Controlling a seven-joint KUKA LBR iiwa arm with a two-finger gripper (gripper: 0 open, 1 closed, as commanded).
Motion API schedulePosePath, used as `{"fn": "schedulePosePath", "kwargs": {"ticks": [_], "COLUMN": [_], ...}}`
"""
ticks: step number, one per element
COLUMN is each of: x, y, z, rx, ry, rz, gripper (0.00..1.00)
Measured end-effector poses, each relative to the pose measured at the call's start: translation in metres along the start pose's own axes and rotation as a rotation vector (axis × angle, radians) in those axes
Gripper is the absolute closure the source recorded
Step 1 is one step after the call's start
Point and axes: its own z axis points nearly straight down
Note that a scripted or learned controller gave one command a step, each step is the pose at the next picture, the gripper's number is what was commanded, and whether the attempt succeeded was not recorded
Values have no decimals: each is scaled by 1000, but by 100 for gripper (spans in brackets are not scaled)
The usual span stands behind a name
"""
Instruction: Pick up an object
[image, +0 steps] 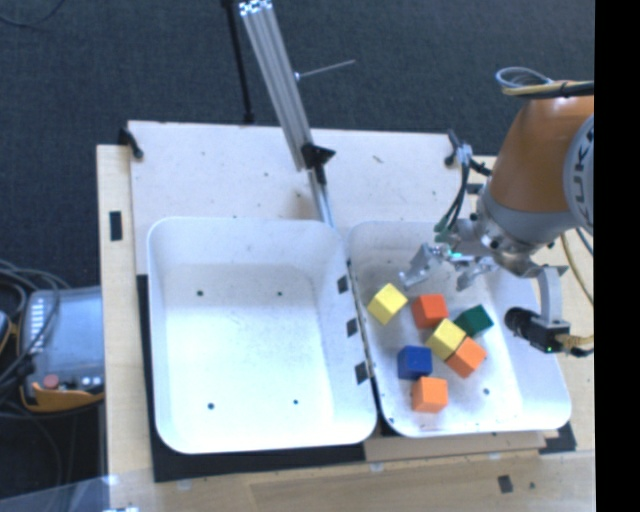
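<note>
You've got two white bins side by side on the bench. All the blocks sit in the right bin (540, 400); the left bin (180, 300) shows just a bare white floor w/ a few dark dots.

The gripper (440, 262) hangs over the far part of the right bin, toward its inner wall, w/ the grey wrist and orange band up at the bin's far right corner. Fingers look spread apart w/ nothing between them, though the tips are small and fuzzy, so take that loosely.

Blocks cluster mid-bin: a yellow block (387, 303) nearest the inner wall, just below the gripper; an orange-red block (430, 309) right beside it. A green block (475, 320) sits toward the outer wall. A second yellow block (446, 339) touches an orange block (466, 357). A blue block (414, 362) sits near the inner wall, and another orange block (430, 394) is closest to the near edge.
</note>
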Motion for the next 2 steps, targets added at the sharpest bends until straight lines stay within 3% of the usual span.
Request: {"fn": "schedulePosePath", "kwargs": {"ticks": [1,2], "x": [7,5], "y": [-1,-8], "z": [59,113], "rx": [7,-3], "ry": [0,-2], "rz": [4,3], "gripper": [0,0]}}
